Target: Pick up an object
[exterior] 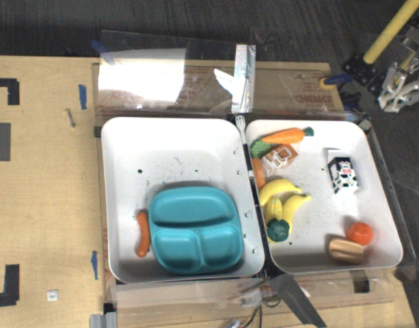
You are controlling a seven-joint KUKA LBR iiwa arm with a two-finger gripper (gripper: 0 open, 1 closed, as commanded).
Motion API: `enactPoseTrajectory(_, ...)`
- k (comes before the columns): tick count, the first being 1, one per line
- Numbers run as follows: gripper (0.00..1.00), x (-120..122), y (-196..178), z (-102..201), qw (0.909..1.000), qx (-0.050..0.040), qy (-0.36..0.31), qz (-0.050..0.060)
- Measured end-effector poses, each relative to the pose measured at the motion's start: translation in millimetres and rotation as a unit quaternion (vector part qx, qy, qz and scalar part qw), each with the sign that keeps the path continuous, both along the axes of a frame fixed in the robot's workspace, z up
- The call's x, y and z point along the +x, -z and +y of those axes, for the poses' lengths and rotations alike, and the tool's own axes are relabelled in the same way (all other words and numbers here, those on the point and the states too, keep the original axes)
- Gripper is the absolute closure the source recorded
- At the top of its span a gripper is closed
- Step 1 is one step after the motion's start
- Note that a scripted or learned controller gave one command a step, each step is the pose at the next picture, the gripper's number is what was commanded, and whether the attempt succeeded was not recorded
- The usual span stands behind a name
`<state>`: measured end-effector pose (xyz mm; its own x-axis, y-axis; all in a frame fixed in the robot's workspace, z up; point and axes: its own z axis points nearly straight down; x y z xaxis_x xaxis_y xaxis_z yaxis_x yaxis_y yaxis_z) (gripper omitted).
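The right bin (380, 183) holds several toy items. A carrot (284, 137) lies at its far left, with a small white and orange box (279, 158) just below it. Yellow bananas (283, 195) rest against the bin's left wall, and a dark green piece (277, 230) sits at their near end. A black and white toy (342, 174) lies toward the right. An orange ball (360, 233) and a brown bun (346, 250) sit at the near right corner. In the left bin (168, 149), a teal divided tray (195, 228) has an orange sausage (142, 233) beside it.
Behind both bins stands a clear plastic panel (168, 80) with a metal post (242, 77). A yellow pole (397, 22) and metal hardware (400, 84) stand at the far right. Wooden bench (38, 183) extends to the left.
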<state>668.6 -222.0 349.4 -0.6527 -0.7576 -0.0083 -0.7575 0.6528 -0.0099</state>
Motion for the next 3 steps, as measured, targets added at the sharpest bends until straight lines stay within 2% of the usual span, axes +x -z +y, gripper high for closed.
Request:
enactPoseTrajectory(1,1.00,-0.8,21.5,0.0,0.9884,0.0003,-0.152,0.005)
enactPoseTrajectory(2,1.00,-0.2,-8.2,0.1,0.9718,-0.0023,-0.236,0.001)
enactPoseTrajectory(3,1.00,-41.6,7.9,-0.6,0.9423,-0.0009,-0.335,0.005)
